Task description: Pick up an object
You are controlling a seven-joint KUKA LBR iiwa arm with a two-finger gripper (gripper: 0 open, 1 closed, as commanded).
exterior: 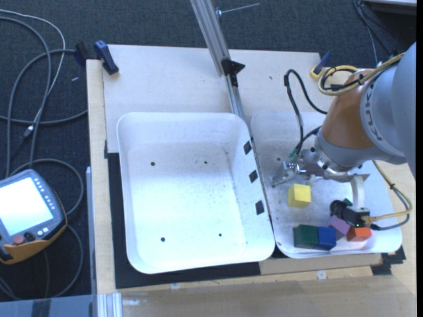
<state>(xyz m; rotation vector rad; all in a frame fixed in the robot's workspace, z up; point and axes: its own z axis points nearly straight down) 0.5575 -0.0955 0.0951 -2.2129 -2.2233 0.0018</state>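
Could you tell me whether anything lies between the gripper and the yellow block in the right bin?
Nothing visible does. The gripper sits just above and left of the yellow block, with bare bin floor between them. The green block and blue block lie beyond it, near the right bin's front edge.

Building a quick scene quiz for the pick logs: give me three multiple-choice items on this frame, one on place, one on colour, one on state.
1. Which bin holds the blocks?
A. the left bin
B. the right bin
C. both bins

2. What colour is the block lying apart from the cluster?
A. yellow
B. white
C. black

3. Where is the yellow block?
A. lifted above the bin
B. on the bench outside the bins
C. resting on the bin floor

Answers:
1 B: every block lies in the right bin, under the arm.
2 A: the yellow block sits alone, up-left of the green block, blue block and orange block.
3 C: it lies flat on the floor.
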